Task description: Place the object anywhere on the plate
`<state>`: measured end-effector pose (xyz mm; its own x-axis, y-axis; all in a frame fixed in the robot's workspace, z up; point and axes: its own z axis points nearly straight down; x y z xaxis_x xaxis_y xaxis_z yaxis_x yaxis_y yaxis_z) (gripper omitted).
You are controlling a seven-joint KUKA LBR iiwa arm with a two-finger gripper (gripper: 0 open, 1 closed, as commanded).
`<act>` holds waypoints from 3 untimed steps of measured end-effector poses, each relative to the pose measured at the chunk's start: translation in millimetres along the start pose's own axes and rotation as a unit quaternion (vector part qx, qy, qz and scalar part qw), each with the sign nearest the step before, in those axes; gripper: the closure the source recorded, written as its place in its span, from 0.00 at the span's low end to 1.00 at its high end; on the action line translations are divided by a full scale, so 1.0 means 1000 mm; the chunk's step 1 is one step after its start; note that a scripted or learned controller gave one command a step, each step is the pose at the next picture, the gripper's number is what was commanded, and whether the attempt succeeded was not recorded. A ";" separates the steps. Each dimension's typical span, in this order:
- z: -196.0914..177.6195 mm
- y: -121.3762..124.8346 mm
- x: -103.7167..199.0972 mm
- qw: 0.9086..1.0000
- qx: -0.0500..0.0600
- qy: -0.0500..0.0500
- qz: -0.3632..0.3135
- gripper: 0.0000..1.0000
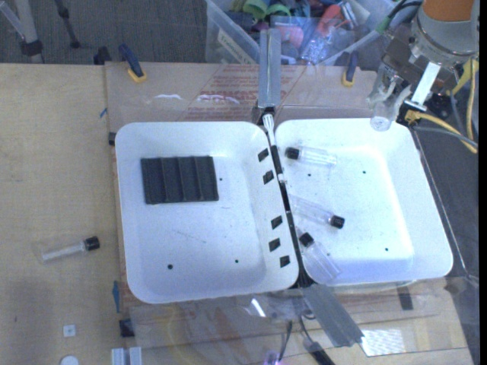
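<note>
Seemingly the object is one of the clear vials, and one such vial [380,117] sits right under the gripper [396,97], over the far corner of the right bin [426,204]. I cannot tell from this view whether the gripper is clamped on it or merely hovering.

I judge the vial to be light, rigid and slick-walled, and it will roll. It is best taken across the middle of its barrel, squarely, with modest force.

Three more capped vials [310,156] lie in the same bin, nearer the camera than the gripper and toward the divider. The dark ribbed plate [179,179] lies well apart from the gripper, across the divider in the left bin [129,226].
</note>
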<state>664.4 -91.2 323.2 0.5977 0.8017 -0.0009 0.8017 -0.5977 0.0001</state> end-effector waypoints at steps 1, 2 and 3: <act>-0.112 -0.074 0.016 1.000 0.000 0.000 -0.028 1.00; -0.050 -0.159 0.044 0.994 0.002 -0.001 0.111 1.00; 0.018 -0.270 0.058 1.000 0.002 -0.001 0.026 1.00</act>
<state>482.3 116.5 305.3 0.6379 0.7701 -0.0031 0.7701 -0.6380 -0.0028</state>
